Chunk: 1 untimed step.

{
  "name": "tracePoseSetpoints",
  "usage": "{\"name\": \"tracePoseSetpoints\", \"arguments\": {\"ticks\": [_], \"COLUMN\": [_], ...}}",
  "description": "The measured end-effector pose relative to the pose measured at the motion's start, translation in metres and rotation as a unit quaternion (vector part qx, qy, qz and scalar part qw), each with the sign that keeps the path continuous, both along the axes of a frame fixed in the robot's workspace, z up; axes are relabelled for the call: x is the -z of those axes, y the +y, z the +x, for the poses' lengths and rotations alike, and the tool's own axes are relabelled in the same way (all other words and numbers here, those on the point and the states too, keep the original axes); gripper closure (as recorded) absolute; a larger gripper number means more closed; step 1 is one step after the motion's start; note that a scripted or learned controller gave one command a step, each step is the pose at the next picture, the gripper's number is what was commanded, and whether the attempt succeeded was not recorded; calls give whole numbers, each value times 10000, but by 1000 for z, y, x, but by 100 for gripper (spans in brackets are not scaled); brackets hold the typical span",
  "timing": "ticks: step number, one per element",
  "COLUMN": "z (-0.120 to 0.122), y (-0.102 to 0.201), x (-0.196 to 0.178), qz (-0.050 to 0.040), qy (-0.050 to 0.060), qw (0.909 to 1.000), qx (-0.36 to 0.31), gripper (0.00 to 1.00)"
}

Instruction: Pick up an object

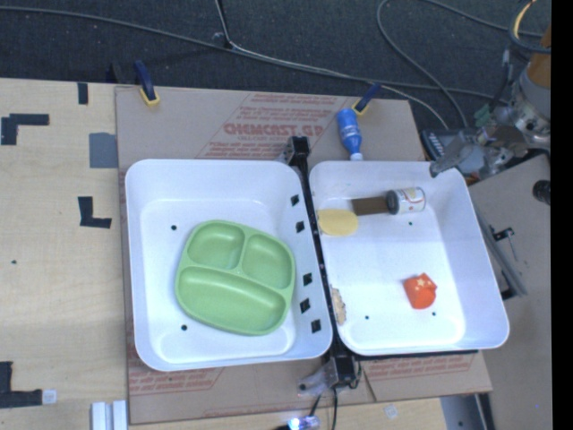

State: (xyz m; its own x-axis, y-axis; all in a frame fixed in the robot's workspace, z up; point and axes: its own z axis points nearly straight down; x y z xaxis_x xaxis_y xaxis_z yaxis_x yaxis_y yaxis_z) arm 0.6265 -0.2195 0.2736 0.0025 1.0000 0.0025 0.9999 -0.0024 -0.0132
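Arm at the frame's 2 o'clock, wrist angled toward the right bin (479, 267); gripper (457, 155) over its 1 o'clock corner, finger state indiscernible.

Right bin (474, 240) has open floor in its middle; a dark cylinder (385, 203) and yellow piece (337, 222) crowd the far side, an orange object (420, 290) sits nearer.

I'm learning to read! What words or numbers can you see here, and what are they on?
"CHEMCAST GP": red print on the brown board under the bins, near its top edge.
More red print on the board's bottom edge: too small to read.
Label on the small bottle: too blurred to read.
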Motion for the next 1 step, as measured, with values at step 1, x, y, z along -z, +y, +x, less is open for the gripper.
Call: {"name": "tracePoseSetpoints", "arguments": {"ticks": [1], "z": [2], "y": [1], "x": [-8], "qz": [-15], "qy": [-62], "qw": [10000], "qx": [-20], "gripper": [0]}}
